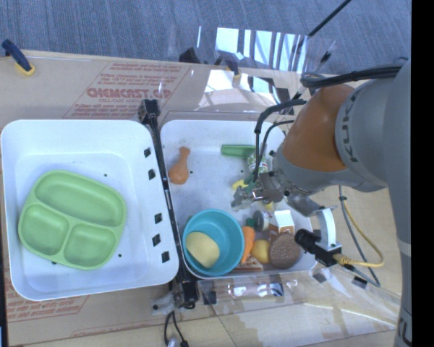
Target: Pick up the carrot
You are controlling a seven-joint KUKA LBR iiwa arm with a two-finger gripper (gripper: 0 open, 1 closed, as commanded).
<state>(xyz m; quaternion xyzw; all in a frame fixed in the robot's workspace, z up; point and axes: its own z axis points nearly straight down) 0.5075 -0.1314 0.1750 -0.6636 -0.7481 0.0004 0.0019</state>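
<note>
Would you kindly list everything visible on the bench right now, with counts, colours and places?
bins: two, white, side by side
divided plate: one, light green, left bin
chicken drumstick toy: one, tan-orange, right bin, upper left
green item: one, right bin, top
bowl: one, blue, right bin, lower left
yellow round item: one, inside the bowl
carrot: one, orange, beside the bowl's right rim
brown round item: one, right bin, bottom
arm: one, grey and orange, reaching from the right
gripper: one, over the right bin

Green tray (72, 219), blue bowl (228, 231)
</note>
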